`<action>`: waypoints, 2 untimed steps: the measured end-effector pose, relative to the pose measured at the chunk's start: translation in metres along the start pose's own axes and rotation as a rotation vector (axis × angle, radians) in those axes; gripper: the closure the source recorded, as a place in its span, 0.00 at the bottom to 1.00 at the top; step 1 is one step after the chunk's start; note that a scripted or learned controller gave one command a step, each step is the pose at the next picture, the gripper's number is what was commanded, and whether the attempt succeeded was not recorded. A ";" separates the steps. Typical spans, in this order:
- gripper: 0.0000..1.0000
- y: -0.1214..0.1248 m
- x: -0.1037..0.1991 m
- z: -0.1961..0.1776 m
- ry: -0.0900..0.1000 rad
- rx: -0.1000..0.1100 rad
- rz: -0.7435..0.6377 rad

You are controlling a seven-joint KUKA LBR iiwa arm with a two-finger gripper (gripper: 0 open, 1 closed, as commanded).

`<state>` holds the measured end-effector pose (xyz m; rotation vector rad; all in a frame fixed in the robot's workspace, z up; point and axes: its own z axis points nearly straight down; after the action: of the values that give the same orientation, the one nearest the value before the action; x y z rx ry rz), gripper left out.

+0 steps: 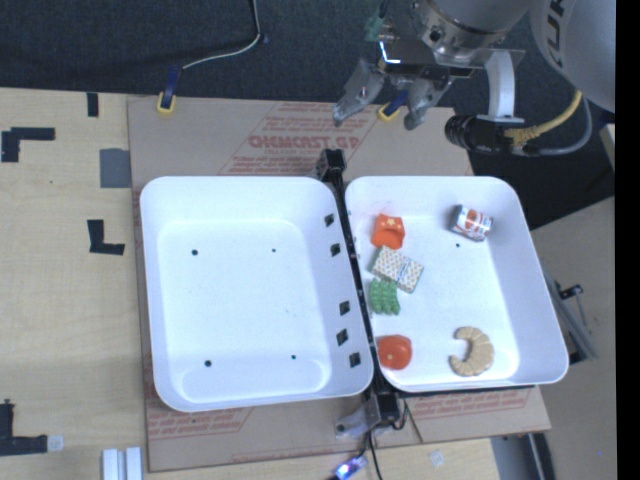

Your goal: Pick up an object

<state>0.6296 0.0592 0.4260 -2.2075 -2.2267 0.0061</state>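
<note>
My gripper hangs high above the far edge of the bins, near the divider, its fingers spread open with nothing between them. The right bin holds an orange block, a patterned white packet, a green piece, a red round object, a tan croissant and a small can-like object. All lie below and nearer the camera than the gripper.
The left bin stands beside the right one, joined by a black clipped divider. A white cable with a yellow clip runs at the back left. Black tape marks dot the bench at left.
</note>
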 end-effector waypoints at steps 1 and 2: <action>0.00 0.039 0.022 -0.116 -0.001 -0.020 0.004; 0.00 0.038 0.122 -0.032 -0.001 0.002 -0.002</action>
<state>0.6670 0.1810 0.4577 -2.2048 -2.2282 0.0091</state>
